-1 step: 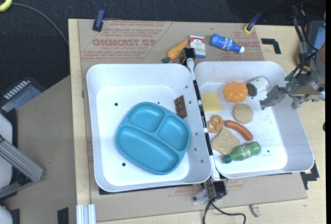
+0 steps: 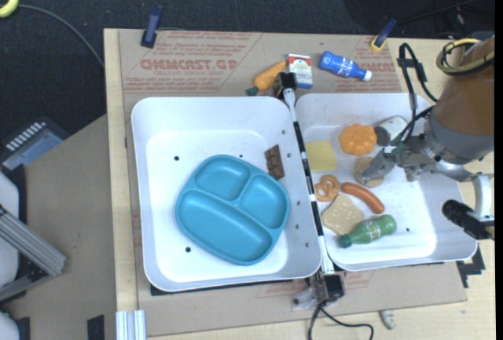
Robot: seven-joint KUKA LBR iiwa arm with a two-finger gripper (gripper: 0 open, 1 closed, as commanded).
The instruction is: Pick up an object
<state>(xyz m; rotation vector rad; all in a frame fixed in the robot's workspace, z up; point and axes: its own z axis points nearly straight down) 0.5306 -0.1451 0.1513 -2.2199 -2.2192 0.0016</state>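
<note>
My gripper (image 2: 382, 160) hangs low in the right bin (image 2: 424, 240), reaching in from the right. It sits just over a tan round item (image 2: 364, 172), partly covering it. Close around it lie an orange fruit (image 2: 357, 139) to the upper left, a red sausage (image 2: 364, 196) below, a pretzel (image 2: 326, 188), a yellow cheese square (image 2: 320, 154), a bread slice (image 2: 342, 214) and a green bottle (image 2: 368, 231). I cannot make out anything held in the gripper.
The left bin (image 2: 157, 134) holds a blue divided plate (image 2: 232, 207) and a small brown bar (image 2: 274, 162) by the dividing wall. Behind the bins lie a blue bottle (image 2: 344, 66), a small carton (image 2: 299, 70) and an orange toy (image 2: 269, 76).
</note>
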